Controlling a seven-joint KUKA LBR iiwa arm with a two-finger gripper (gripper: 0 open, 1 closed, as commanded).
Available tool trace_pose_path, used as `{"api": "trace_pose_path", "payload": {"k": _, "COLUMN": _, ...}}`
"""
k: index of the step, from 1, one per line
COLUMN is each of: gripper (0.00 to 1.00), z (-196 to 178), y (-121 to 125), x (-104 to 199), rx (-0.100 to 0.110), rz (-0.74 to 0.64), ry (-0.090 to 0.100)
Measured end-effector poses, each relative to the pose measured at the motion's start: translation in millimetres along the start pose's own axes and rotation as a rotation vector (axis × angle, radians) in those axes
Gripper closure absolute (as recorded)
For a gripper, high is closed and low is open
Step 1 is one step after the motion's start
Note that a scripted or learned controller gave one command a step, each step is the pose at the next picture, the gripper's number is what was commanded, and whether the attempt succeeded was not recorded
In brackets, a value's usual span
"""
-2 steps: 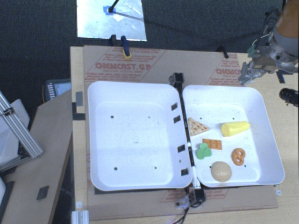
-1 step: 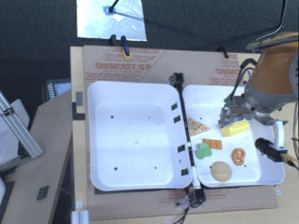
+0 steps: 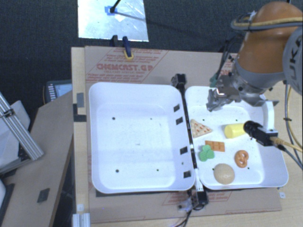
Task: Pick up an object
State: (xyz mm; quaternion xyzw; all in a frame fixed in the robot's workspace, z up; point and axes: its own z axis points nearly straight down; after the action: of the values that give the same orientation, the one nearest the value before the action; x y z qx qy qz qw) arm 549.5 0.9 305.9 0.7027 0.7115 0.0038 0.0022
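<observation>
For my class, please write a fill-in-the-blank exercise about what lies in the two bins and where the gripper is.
1. All the small objects lie in the ___ bin.
2. The pretzel is coloured ___.
3. The gripper is over the right bin, near its ___ edge.
4. The green piece lies beside the orange ___.

Missing words: right; orange; far; cracker

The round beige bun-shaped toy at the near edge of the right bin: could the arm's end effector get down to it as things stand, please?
Probably yes. The round beige bun-shaped toy lies uncovered, apart from the green toy and orange pretzel, and the end effector hovers over the same bin.
</observation>
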Motion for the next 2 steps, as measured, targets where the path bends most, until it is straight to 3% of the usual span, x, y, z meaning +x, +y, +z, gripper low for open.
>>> {"api": "trace_pose_path", "payload": {"k": 1, "gripper": 1.00, "z": -59, "y": 10, "x": 73, "rx": 0.000, "rz": 0.000, "ry": 0.001}}
{"api": "trace_pose_path", "payload": {"k": 2, "gripper": 1.00, "z": -122, "y": -26, "x": 150, "rx": 0.001, "rz": -0.001, "ry": 0.003}}
